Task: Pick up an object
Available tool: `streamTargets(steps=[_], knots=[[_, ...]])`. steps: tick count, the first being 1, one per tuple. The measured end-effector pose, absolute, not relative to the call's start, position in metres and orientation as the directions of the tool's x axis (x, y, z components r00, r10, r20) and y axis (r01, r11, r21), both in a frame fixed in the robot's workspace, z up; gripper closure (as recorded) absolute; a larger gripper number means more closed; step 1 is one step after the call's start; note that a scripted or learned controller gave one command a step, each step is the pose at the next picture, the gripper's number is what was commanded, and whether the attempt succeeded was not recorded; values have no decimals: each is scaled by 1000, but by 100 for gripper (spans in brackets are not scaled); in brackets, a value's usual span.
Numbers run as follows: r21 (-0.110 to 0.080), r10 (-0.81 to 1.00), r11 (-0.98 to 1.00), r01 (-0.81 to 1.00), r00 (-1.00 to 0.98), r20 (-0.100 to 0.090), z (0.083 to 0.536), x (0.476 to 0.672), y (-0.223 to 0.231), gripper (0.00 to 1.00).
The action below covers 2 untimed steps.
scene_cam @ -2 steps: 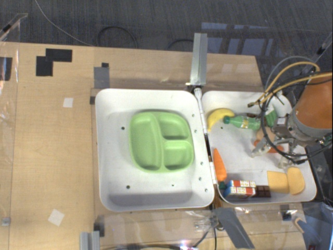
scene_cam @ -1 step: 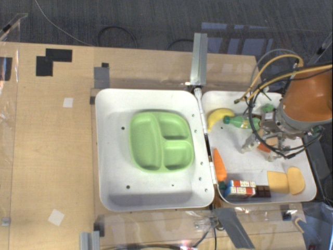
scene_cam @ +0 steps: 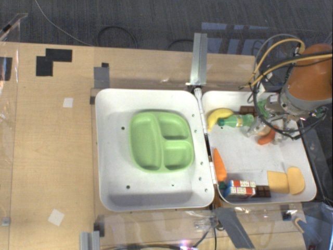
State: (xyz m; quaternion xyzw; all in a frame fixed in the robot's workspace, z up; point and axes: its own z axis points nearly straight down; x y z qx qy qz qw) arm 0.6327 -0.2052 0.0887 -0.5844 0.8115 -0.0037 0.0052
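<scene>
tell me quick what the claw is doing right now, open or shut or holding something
Claw: low in the right bin among cables, by the green bottle; open or shut cannot be told.

Place: a robotics lab or test cell, not a home or kitchen.
Table: a pale plywood table with black tape marks at 10 o'clock and small white paper squares stuck to it.
Fixtures: two shallow white plastic bins bolted side by side, with a grey metal bracket at 12 o'clock holding them in place.
Machine: a grey robot arm with an orange band at 3 o'clock, trailing bundled yellow and black cables.
Props: toy plastic food and a green divided plastic tray, laid out as test pieces.
Floor: dark grey office-style carpet along 12 o'clock, with a loose thin wire.
</scene>
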Motion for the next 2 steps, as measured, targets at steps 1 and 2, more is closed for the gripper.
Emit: streamTargets(steps=[1, 2], knots=[[-13, -1000, 15, -1000, -15, 1, 90, 583, -206, 0], [-6, -974, -226, -974, 226, -1, 96, 578, -200, 0]])
